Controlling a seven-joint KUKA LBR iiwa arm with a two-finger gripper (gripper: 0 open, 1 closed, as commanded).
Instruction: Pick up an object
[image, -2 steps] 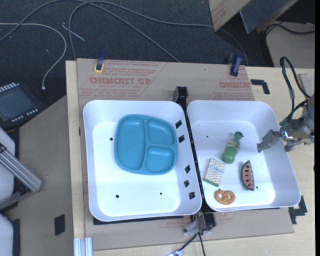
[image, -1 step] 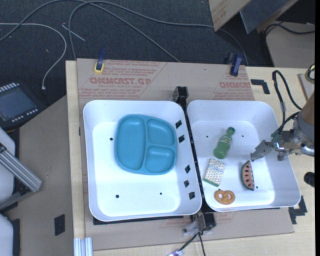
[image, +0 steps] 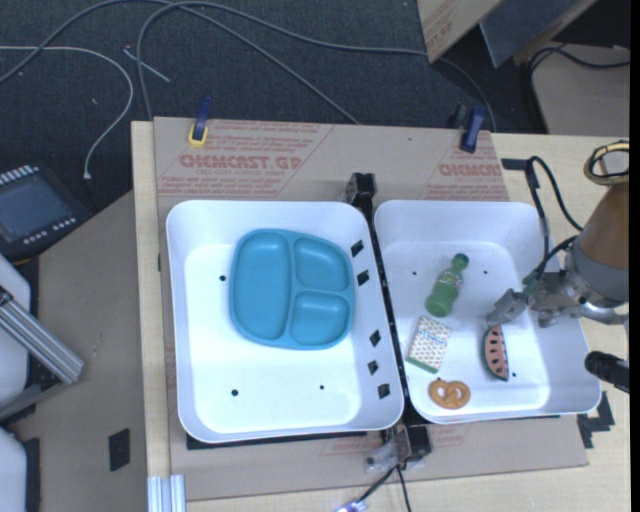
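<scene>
Pretzel (image: 450, 393) sits at the right bin's (image: 400, 300) front edge; gripper (image: 510, 308) hovers above the watermelon slice (image: 495, 353), grasp state indeterminable.

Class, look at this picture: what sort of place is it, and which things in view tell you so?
Probably a robotics lab bench. A robot arm reaches over two white bins, one holding toy food such as a pretzel, and loose cables trail across the floor.

Just below the gripper (image: 512, 307) lies a watermelon slice (image: 496, 353) — flat. Farther left: a tilted green bottle (image: 446, 286), a patterned packet (image: 430, 343), a pretzel (image: 449, 392).
</scene>
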